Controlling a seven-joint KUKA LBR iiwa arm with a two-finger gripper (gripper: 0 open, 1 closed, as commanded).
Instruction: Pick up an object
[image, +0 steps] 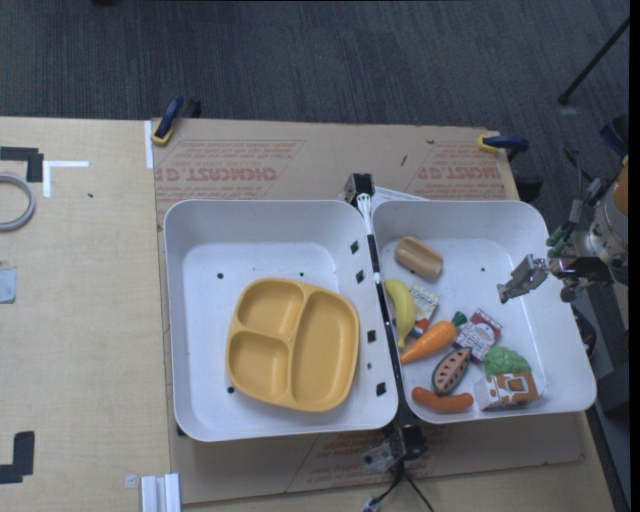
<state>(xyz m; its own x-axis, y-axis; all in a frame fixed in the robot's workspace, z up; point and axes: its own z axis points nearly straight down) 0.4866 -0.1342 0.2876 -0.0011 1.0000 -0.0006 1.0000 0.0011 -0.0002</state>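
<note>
The claw hangs over the right part of the right bin, above bare white floor, and I cannot tell if it is spread or pressed together; nothing is between its tips. The toy foods lie in the lower left part of this bin: a brown bread roll, a yellow banana, an orange carrot and a red sausage. They look light, stiff and smooth, probably slippery plastic, so the roll, lying apart, seems easiest to take across its short middle.
</note>
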